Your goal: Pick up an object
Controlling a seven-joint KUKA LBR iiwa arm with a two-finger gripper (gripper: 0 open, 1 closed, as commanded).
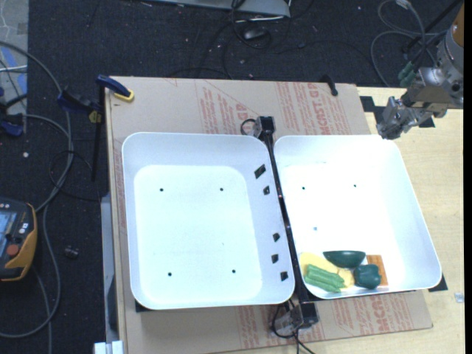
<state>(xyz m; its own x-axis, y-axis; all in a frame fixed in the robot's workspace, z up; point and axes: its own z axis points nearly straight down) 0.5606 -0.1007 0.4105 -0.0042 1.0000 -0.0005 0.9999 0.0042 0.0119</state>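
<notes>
The objects crowd the right bin's [413,198] near edge — a dark green bowl [344,257], a green block [367,276], a ridged green piece [323,278] on yellow — so a grab could hit the wall or catch two. Left bin [147,198]: bare. The gripper [389,126] hangs off the right bin's far right corner; its state I cannot tell

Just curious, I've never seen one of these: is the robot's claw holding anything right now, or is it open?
Gripper: cannot be told whether open or closed; it hangs above the right bin's far corner, with nothing visibly held.

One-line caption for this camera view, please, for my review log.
End effector poised beyond the right bin's far corner; small green objects clustered at its near edge.
</notes>
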